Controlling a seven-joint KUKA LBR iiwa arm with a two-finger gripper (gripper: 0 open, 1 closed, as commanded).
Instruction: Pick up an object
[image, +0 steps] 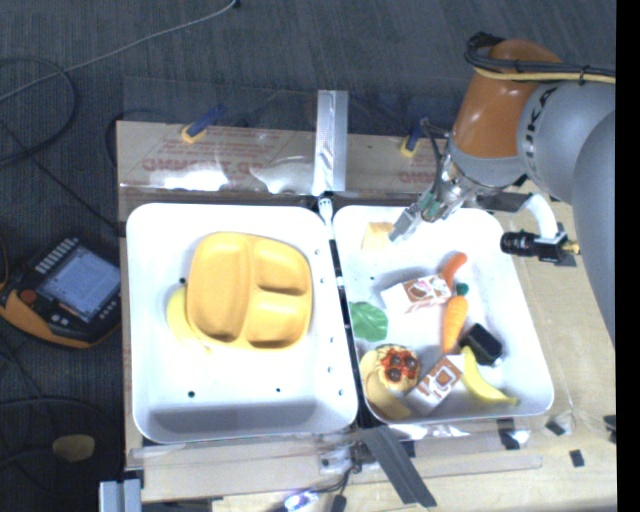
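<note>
The right bin (520, 300) holds several toys: a pale yellow block (376, 237), a white carton with red print (427, 292), a small carrot (453, 266), a bigger carrot (454, 320), a black block (483, 343), a banana (482, 382), a green piece (368, 320), a round pizza-like toy (396, 367) and a second small carton (440, 380). My gripper (408, 224) hangs over the bin's far edge, just right of the pale yellow block and above the cartons. Nothing is visibly held in it.
The left bin (150, 380) carries a yellow divided tray (248, 290) with a yellow piece (178, 312) poking out under its left side. A metal strip (332, 140) divides the back board. A handheld pendant (68, 290) lies on the floor at left.
</note>
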